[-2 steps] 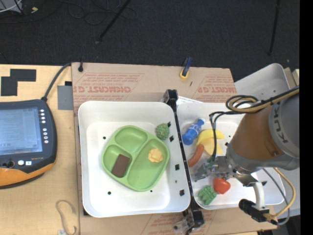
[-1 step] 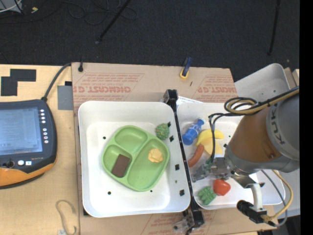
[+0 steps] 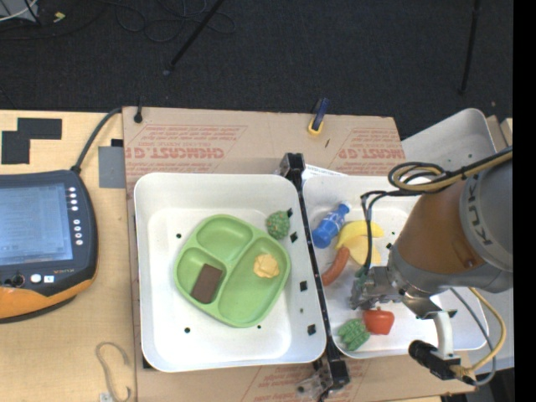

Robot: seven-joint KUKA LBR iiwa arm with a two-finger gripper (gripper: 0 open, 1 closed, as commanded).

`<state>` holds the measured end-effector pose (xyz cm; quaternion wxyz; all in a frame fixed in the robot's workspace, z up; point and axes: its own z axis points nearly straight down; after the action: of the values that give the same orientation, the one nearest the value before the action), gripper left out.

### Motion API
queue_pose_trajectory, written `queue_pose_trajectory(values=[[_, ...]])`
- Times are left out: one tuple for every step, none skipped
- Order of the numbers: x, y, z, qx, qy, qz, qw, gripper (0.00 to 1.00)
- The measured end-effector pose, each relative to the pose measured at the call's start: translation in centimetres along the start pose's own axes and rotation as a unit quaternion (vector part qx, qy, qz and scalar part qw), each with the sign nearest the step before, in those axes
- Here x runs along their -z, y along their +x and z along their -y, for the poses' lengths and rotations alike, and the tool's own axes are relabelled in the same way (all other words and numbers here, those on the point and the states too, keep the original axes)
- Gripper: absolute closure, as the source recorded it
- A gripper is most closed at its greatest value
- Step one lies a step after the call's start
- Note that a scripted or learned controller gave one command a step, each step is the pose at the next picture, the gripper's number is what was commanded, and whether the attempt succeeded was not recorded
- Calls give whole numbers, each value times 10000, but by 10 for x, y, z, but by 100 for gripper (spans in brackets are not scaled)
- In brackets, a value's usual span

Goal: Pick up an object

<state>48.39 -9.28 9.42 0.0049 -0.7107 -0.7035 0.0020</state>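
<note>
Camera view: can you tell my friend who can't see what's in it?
A grey robot arm lowers its gripper into the right bin, over a red toy and a green toy. The left bin holds a green tray.

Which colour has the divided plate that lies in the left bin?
The divided plate is light green, seen clearly in the camera view.
</note>
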Motion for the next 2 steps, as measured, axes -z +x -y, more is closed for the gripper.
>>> queue_pose_trajectory(values=[[58,-7,0,23,-36,18,10000,100],[111,-13,8,33,-37,19,10000,100]])
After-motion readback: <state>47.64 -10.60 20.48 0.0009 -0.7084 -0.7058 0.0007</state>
